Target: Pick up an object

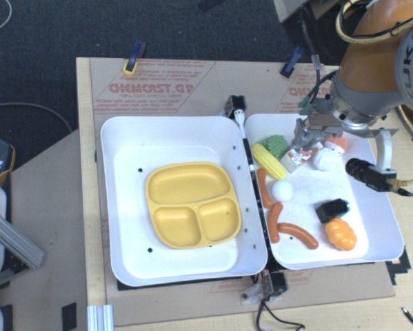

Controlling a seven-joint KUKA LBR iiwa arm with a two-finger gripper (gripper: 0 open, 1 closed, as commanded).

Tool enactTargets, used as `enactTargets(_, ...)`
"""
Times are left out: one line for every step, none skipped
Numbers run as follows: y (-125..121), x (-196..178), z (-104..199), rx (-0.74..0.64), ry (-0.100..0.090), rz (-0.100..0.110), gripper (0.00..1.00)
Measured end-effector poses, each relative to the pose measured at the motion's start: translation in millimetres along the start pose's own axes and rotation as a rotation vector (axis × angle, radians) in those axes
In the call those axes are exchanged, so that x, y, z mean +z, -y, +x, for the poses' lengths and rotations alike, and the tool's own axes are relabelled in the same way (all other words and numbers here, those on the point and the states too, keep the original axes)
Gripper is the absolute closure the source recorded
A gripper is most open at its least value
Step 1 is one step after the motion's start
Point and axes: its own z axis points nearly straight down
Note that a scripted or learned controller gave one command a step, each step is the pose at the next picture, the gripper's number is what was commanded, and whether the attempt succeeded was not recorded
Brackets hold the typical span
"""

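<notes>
Gripper [307,142]: low in right white bin [392,243]; finger state cannot be told
Beside it: yellow plastic corn cob [268,160], white ball [325,160]

Glossy yellow plastic tray [190,205], smooth white bins [116,185], matt brown board [89,116].

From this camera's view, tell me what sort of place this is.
Probably a robotics lab test bench. A board is clamped down and bears two white bins, one holding toy food such as a corn cob, with the grey-and-orange arm reaching in and loose cables about.
</notes>
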Motion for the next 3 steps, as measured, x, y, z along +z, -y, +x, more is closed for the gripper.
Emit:
enactTargets(4.9, 11.1, 59.8, -0.001, 0.0, 0.002, 1.0)
enactTargets(26.2, 13.8, 101.1, 0.001, 0.0, 0.003, 1.0)
enactTargets(26.4, 15.2, 115.0, 0.003, 0.001, 0.002, 1.0)
